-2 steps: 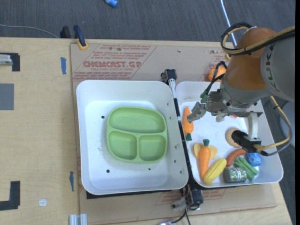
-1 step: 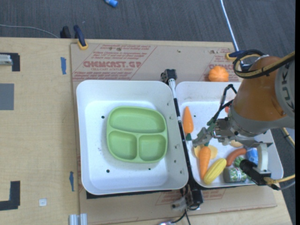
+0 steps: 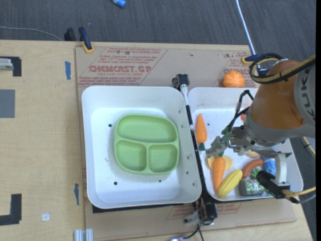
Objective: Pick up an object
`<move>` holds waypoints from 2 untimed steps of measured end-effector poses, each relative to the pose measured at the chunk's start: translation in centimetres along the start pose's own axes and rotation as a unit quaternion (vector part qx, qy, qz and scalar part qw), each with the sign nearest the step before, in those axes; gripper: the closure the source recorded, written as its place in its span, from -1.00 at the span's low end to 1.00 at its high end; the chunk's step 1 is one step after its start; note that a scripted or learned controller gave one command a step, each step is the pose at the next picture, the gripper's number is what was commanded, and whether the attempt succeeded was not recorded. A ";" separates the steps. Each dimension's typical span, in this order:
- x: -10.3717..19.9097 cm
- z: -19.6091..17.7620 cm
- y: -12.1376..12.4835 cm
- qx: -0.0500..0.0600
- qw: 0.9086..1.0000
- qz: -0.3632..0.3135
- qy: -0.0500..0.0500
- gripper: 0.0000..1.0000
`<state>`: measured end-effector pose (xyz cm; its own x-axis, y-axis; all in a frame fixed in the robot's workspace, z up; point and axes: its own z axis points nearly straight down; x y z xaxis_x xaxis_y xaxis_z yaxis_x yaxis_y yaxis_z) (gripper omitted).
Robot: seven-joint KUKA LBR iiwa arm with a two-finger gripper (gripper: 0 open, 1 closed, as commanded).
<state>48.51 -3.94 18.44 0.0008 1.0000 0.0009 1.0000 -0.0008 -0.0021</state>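
camera view: single fixed camera above the light wooden counter [image 3: 40,149] | faces down at a slant | moderate distance, both shallow white plastic bins [image 3: 95,134] framed whole | dark grey carpeted floor [image 3: 165,14] along top edge | grey-and-orange arm [image 3: 281,104] enters from right

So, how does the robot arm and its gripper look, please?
The robot arm is bulky and rounded, with a wide orange band above a grey wrist section. Black cables loop over its top. The gripper is small, grey metal with dark parts.

The arm [image 3: 281,99] (orange band uppermost) angles down leftward, gripper [image 3: 219,145] low.
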 end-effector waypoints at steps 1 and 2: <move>0.0 0.0 0.0 0.000 1.000 0.000 0.000 -1.00; 0.0 0.0 0.0 0.000 1.000 0.000 0.000 -1.00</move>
<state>48.51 -3.94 18.44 0.0007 1.0000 0.0009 1.0000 -0.0007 -0.0021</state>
